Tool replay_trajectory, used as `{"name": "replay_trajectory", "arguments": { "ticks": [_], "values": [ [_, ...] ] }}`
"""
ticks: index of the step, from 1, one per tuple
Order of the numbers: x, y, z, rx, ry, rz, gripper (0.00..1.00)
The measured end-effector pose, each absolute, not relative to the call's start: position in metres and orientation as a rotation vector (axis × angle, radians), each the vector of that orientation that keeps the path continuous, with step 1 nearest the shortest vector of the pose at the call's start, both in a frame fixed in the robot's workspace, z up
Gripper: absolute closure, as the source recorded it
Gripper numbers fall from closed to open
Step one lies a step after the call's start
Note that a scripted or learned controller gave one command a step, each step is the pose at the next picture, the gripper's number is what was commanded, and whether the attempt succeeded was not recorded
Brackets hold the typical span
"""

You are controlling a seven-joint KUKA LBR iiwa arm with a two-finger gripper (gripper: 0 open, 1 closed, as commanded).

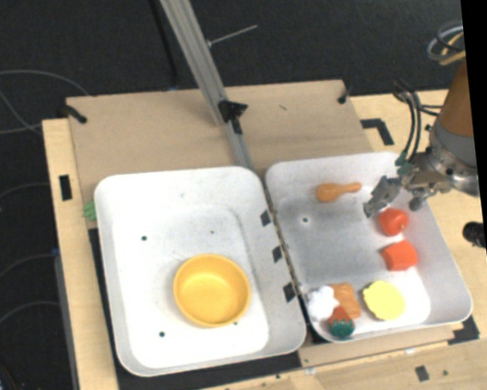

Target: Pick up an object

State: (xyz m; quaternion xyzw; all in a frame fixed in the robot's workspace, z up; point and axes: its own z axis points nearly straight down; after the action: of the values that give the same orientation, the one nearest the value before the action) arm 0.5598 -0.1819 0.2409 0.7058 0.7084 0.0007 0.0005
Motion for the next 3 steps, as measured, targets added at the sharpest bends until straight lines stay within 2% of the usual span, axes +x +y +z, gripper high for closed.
{"name": "replay_trajectory", "arguments": {
  "ticks": [1,3],
  "values": [
    [0.56,-0.182,0.241,2.217,2.224,0.003,0.0],
    [0.565,-0.196,0.147,2.224,2.22,-0.007,0.0]
  ]
}}
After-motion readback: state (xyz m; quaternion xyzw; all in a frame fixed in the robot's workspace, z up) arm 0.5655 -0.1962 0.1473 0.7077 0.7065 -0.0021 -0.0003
